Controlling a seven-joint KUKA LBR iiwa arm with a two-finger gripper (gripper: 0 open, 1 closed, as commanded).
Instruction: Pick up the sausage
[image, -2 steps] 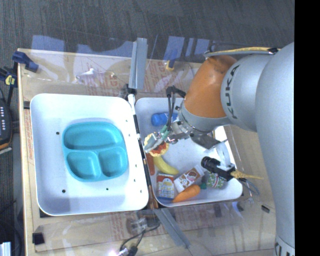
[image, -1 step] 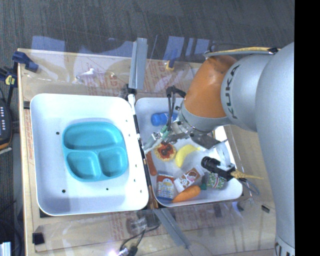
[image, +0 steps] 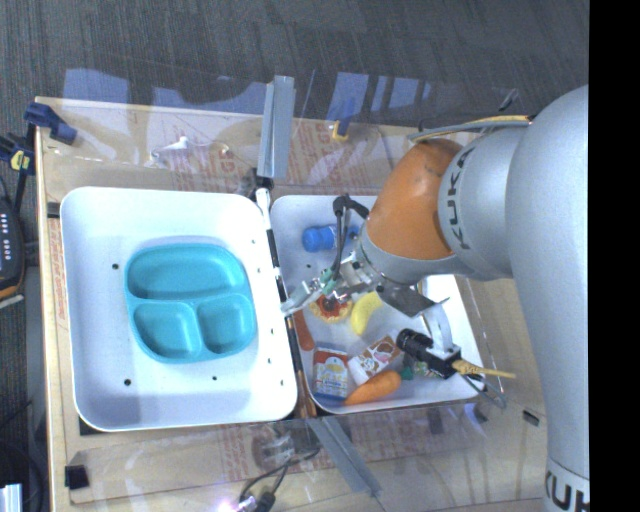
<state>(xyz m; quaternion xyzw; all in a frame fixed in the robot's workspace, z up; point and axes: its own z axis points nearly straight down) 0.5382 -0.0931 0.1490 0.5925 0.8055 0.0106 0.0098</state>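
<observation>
The gripper (image: 322, 292) is down in the right bin (image: 290, 215) — whether it is spread or closed, I cannot tell. The sausage (image: 303, 328) lies just below-left of it, along the bin's left wall; 1 carrot (image: 372, 388) sits farther off, toward the near edge.

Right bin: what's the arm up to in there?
The KUKA arm reaches into the right bin with its gripper low near the bin's left wall, over a clutter of toy food: a carrot, a yellow piece, a blue cap. I can't tell whether it holds anything. The left bin has a blue divided tray.
</observation>
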